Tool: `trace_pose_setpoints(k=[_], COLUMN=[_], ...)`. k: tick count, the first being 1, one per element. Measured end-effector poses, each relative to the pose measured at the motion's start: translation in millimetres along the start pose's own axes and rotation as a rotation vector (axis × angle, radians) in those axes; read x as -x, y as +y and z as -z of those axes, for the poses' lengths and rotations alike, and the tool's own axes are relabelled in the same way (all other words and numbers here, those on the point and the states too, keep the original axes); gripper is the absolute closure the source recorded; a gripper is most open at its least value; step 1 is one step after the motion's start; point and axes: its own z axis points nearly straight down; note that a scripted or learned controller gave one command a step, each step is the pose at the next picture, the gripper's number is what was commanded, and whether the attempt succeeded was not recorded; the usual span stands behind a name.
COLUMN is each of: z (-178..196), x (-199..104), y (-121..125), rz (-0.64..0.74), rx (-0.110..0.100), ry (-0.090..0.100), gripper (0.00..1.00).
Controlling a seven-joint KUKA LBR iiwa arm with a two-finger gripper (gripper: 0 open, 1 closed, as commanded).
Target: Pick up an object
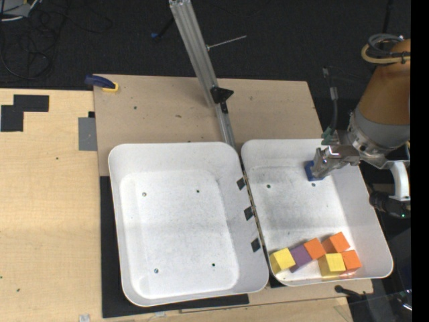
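Just blocks (318,255) in rt bin (295,159).

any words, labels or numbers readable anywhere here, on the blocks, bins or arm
None can be read. The yellow, orange and purple blocks in the right white bin show plain faces, and the bin and the blue block by the gripper carry no visible print. Any marking on the grey arm is too small to tell.

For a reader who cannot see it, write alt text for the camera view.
The arm's end effector sits over a blue block at the right bin's far edge. Yellow, orange and purple blocks cluster at its near edge.
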Motion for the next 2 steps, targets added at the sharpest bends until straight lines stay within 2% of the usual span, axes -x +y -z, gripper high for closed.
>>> trace_pose_setpoints(k=[1, 2], z=[4, 2], x=[-57, -107], y=[-5, -27], rz=[0.003, 0.003], rx=[-0.006, -0.007], ry=[0.004, 0.003], gripper=[1.0, 1.0])
